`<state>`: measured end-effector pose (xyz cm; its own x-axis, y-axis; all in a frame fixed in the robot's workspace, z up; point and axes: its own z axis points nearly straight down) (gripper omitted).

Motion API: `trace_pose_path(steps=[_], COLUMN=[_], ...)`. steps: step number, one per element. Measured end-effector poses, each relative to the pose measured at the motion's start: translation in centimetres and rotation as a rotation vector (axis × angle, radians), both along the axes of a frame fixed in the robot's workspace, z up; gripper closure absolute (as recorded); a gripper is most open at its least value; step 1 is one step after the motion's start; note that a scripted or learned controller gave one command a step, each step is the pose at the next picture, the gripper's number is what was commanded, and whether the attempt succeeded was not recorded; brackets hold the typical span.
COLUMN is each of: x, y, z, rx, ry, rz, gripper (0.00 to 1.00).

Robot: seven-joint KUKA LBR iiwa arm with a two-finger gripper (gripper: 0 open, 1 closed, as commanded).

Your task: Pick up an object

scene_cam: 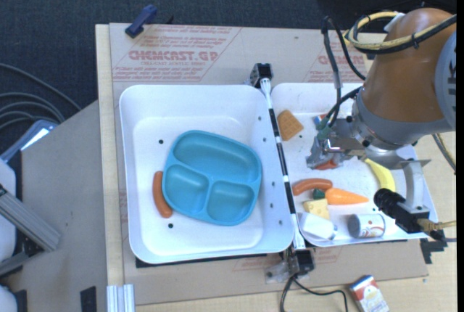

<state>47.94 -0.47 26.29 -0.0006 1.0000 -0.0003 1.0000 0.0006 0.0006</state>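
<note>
I've got the tool [324,147] low in the right bin [304,94], and I can't tell its state from here. Nothing is visibly lifted. Just below it lie a red sausage [312,186] and a carrot [346,196], a banana [380,174] alongside. The pick looks undone to me.

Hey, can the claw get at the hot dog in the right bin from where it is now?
Probably yes. The claw hangs just above the hot dog with nothing between them, though the carrot and cheese crowd its lower side.
</note>
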Motion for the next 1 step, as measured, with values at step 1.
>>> trace_pose_path(steps=[1], x=[-0.05], y=[4.37], z=[-0.49], rx=[0.001], ry=[0.004], rz=[0.0], gripper=[1.0])
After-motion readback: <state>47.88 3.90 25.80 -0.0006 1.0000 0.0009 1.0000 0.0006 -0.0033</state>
